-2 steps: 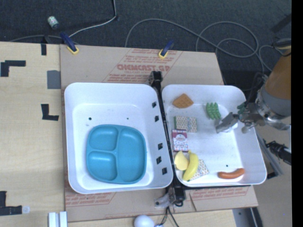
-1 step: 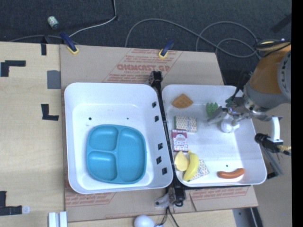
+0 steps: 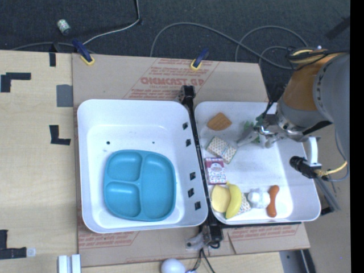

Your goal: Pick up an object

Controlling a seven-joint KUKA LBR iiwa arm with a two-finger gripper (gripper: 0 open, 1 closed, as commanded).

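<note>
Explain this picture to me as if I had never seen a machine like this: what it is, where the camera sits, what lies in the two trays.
One camera looks down at a slant on a bench. The grey robot arm with an orange band reaches in from the right; its two-finger gripper hangs over the right shallow white bin. Nothing can be seen between its fingers.

The left shallow white bin holds a blue divided plastic plate.

The right bin holds small things: an orange-brown wedge, a patterned square packet, a small dark red and white box, a yellow toy banana beside a yellow round piece, a small white item and an orange stick-shaped toy.
</note>
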